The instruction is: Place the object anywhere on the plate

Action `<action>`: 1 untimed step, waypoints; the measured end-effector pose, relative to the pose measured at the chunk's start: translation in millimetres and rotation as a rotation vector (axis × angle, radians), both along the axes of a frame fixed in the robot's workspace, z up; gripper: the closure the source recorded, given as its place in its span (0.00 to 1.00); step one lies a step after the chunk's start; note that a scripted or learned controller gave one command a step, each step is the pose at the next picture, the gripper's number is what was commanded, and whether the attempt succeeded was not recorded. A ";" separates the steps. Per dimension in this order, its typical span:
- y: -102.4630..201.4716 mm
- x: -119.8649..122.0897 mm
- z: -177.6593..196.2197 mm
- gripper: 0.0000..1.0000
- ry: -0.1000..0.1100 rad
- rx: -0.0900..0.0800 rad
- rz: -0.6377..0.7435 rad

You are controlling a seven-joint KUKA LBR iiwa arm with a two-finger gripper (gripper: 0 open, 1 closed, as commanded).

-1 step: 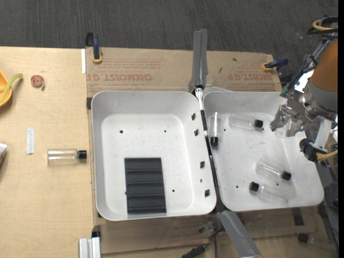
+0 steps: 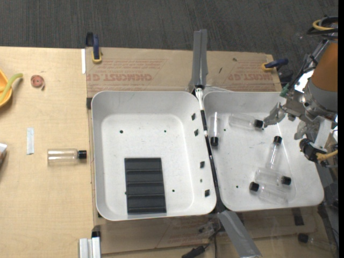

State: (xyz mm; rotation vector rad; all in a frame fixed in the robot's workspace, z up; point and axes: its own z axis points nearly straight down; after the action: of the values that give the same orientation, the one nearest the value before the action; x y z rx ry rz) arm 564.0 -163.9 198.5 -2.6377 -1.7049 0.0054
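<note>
The plate is a black ribbed rectangle lying flat in the front half of the left bin. Several clear vials with black caps lie in the right bin: one along its left wall, one near the back, a thin one in the middle, and two close together at the front. My gripper hangs over the right bin's back right part, just right of the back vial's cap. No vial is visibly in its grasp.
On the wooden bench left of the bins lie a clear capped bottle, a small white strip, a pink disc and a yellow object. Clamps hold the cardboard behind the bins.
</note>
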 end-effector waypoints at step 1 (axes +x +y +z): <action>-45.2 31.4 1.6 0.00 -0.001 -0.001 0.062</action>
State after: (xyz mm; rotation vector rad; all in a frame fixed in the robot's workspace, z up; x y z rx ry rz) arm 595.4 -209.1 200.1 -2.5847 -1.7864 0.0047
